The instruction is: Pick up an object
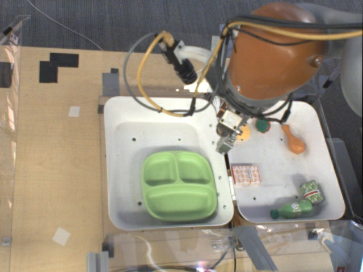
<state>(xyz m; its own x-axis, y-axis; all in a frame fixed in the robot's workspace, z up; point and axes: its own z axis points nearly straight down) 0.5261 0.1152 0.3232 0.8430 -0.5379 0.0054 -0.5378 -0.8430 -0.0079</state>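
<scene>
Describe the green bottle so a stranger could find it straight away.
Start at the right-hand white bin and go to its near edge. The green bottle lies on its side there, just below a small green can. It is the long green thing with a white label; the can is short and stubby.

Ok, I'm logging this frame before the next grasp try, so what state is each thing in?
green divided plate: flat, right side up, in the left bin.
green bottle: lying on its side, right bin.
pink-and-white packet: lying flat.
orange piece: lying down.
tool: over the bins' shared edge.
</scene>
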